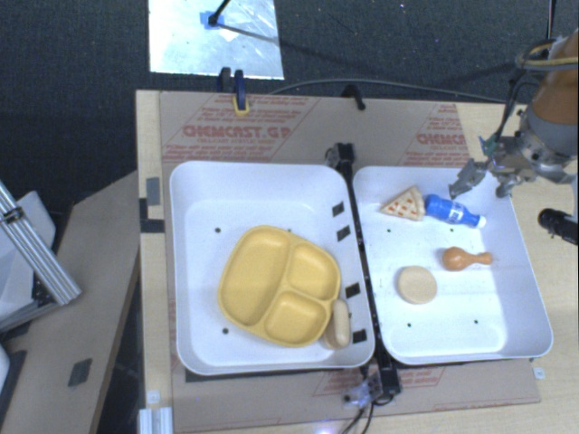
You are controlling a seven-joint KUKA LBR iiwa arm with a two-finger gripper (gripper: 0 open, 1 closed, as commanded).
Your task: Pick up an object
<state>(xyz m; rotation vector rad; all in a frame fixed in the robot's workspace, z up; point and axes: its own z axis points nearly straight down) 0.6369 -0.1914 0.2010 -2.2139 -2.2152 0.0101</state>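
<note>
Just below the gripper (483,178), whose two thin metal fingers sit spread apart and hold nothing, lies a glossy blue bottle (451,211) with a white cap, on its side in the right bin (516,333). Left of that is a pizza wedge (403,205); lower down, an orange drumstick (465,259) and a flat tan disc (417,285).
</note>
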